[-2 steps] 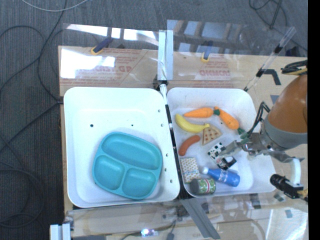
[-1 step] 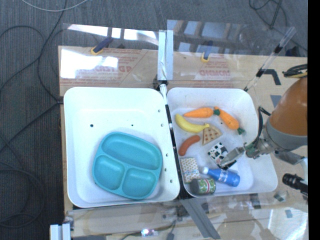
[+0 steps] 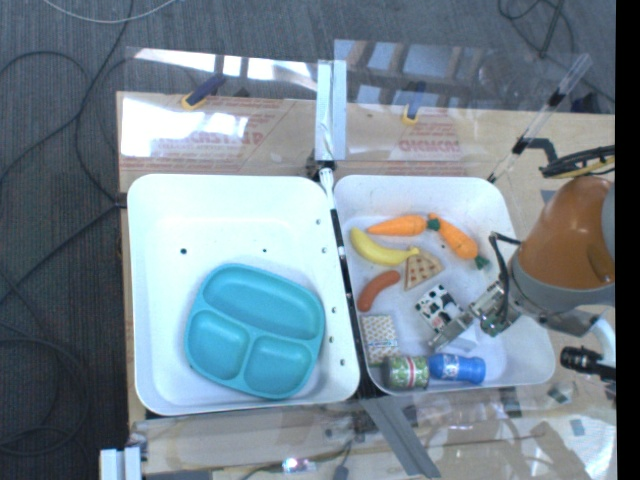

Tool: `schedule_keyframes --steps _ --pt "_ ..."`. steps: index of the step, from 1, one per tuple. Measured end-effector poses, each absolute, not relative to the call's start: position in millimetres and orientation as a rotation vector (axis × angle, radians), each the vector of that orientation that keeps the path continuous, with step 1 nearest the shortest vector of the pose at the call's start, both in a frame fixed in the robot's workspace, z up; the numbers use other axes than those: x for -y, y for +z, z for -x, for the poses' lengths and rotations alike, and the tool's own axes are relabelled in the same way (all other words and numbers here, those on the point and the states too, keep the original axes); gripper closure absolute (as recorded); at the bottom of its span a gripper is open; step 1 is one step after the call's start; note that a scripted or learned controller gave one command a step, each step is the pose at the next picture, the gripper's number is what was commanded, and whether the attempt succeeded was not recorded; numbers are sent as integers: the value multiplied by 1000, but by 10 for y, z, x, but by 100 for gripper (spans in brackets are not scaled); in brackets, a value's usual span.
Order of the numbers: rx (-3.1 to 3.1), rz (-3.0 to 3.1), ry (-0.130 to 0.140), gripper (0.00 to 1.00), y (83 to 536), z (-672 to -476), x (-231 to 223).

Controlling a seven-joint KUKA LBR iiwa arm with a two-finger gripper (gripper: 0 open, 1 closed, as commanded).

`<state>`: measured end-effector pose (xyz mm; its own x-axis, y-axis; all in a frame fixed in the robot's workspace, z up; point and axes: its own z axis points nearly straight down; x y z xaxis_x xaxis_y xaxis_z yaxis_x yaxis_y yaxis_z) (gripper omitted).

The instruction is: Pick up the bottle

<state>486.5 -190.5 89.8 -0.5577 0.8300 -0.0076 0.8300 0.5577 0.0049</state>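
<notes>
- A wooden tabletop carries two shallow white bins side by side, seen from above at a slant.
- The left bin holds a turquoise divided plate.
- The right bin holds toy food: a carrot, a second small carrot, a banana, a sausage, a waffle-like wedge, a black-and-white spotted block, a patterned flat piece and a green can on its side.
- The bottle — blue, with a pale neck end — lies on its side along the near wall of the right bin, touching the green can on its left.
- The grey arm with its orange band reaches in from the right. Its pincer hangs just above the bottle, near the spotted block; whether it is released or clenched cannot be told, and nothing is seen in its grip.
- Judging by looks, the bottle is light, stiff plastic — smooth and round, so likely to roll or slip. The mid-body, squeezed across its width, seems the surest hold, clear of the can and the bin wall.
</notes>
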Motion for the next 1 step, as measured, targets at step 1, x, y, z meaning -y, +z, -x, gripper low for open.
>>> schedule_keyframes --steps 1 --pt "-2739 -1523 12 0 896 -4885 1951"
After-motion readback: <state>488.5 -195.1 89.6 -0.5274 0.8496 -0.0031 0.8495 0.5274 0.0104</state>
